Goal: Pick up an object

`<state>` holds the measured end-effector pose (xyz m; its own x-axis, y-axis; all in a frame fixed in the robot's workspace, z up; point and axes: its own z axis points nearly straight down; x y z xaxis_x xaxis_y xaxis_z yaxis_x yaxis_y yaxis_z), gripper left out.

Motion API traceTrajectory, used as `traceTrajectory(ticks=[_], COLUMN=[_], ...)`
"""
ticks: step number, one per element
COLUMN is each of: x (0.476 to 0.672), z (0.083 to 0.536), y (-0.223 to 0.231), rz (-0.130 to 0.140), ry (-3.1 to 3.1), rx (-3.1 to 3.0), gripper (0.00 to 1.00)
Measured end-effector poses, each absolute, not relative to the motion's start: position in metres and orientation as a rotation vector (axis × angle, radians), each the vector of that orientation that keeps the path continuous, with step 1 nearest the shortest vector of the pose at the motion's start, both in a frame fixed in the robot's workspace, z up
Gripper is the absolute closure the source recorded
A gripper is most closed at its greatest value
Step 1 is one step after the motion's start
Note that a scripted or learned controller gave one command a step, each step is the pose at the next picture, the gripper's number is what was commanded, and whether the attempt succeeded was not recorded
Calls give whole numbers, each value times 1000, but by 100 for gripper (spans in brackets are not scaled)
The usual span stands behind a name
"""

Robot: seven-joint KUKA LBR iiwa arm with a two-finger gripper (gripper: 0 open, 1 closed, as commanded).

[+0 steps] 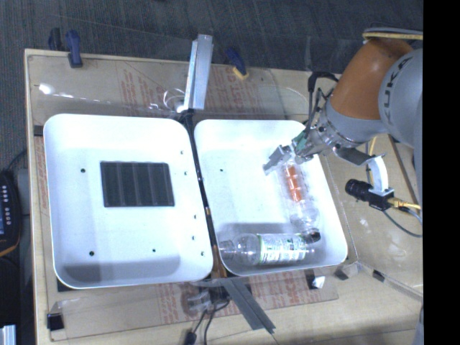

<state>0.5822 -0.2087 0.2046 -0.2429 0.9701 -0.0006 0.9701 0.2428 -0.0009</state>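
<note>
The 2 shallow white bins (72,142) sit side by side. In the right bin, a clear plastic bottle (267,248) lies along the near edge; another clear, orange-banded bottle (296,189) lies by the right edge. The gripper (282,155) hovers open above it.

The bench (402,264) is pale wood under a clear sheet, and two white bins sit on it side by side, rims nearly touching. The left bin (65,192) holds a dark ribbed panel (137,184) lying flat near its middle. The right bin (237,178) adjoins it. A grey metal bar (198,74) stands over the gap between them at the far edge. Two blue clamps (73,47) grip the bench's far left corner; a third (236,60) is further right. A black device (7,210), perhaps a controller, shows at the left edge. Dark carpet (287,6) lies beyond.
</note>
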Motion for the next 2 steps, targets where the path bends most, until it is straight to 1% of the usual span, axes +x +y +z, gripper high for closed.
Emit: traceTrajectory(ticks=[1,2], x=[583,583], z=[215,215], y=[-209,-209], rz=[3,4], ry=[-2478,-2478], rx=[-1930,-1931], gripper=[100,0])
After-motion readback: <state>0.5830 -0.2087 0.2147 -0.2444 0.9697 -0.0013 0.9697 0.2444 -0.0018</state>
